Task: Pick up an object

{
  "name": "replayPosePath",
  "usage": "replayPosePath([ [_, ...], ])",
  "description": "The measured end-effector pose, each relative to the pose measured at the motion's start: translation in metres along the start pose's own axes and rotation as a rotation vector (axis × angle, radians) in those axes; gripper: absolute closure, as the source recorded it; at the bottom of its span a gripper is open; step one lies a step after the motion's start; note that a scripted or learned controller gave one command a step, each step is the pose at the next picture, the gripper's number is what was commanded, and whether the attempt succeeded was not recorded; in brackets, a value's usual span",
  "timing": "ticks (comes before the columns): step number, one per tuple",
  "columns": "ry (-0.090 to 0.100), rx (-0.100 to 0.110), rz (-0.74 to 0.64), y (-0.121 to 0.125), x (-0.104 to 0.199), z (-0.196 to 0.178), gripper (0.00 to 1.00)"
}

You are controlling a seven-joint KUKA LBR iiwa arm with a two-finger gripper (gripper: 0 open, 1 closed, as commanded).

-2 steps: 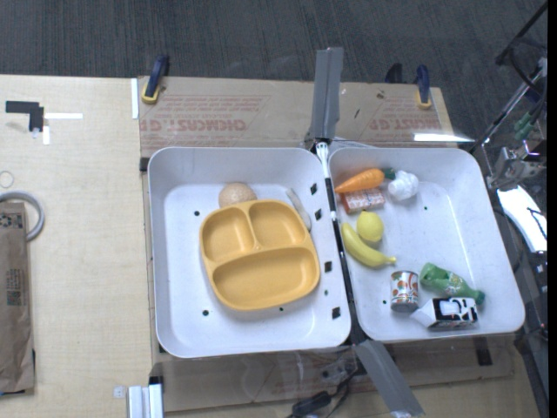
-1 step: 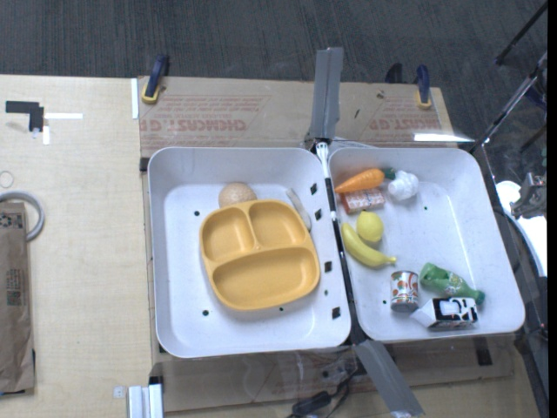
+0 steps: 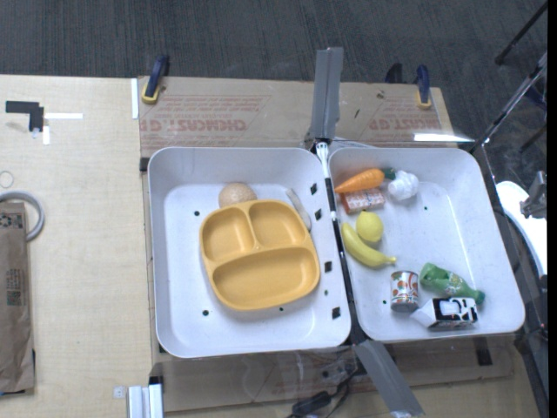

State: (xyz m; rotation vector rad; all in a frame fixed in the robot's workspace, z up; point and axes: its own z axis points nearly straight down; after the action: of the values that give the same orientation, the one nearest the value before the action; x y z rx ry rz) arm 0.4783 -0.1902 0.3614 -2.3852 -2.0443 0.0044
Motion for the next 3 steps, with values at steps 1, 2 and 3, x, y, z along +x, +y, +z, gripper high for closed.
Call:
replayPosePath([
  [1, 0.000, 0.002, -0.010, 0.001, -0.009, 0.023, 1.00],
  [2, 0.000, 0.002, -0.011, 0.001, -0.012, 0.026, 1.00],
  [3, 0.000, 0.000, -0.015, 0.001, -0.009, 0.010, 1.00],
])
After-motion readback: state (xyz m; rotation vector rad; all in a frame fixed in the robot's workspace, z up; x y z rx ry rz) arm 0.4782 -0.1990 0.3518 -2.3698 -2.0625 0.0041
